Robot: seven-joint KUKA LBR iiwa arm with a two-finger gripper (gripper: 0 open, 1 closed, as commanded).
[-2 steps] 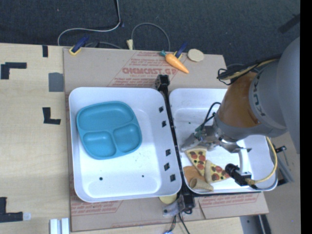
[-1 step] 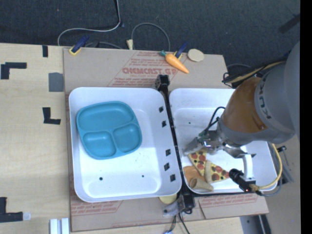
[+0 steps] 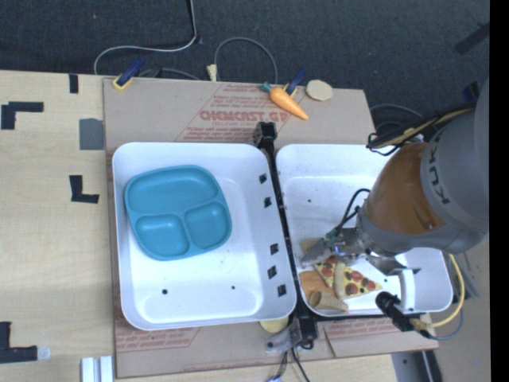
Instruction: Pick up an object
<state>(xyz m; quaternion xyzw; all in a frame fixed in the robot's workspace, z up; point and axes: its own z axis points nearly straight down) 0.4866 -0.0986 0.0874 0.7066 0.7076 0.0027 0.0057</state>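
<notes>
Arm (image 3: 433,185) bears partial lettering "KU". Cardboard (image 3: 238,118) reads, probably, "CHEMCAST". Gripper (image 3: 338,247) state cannot be told; it sits just above the pizza slice (image 3: 343,281) in the right bin (image 3: 318,173).

A light blue tray (image 3: 177,212) lies in a white bin (image 3: 127,237). The pizza slice (image 3: 343,281) is yellow with red dots. An orange carrot (image 3: 288,103) has a green top. The board (image 3: 231,114) is brown with red lettering.

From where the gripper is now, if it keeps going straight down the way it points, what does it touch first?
Most likely the pizza slice. The gripper points down into the right bin, with the slice lying just below it near the front wall. Depth is hard to judge from this slant, so it may meet the bin floor beside the slice instead.
</notes>
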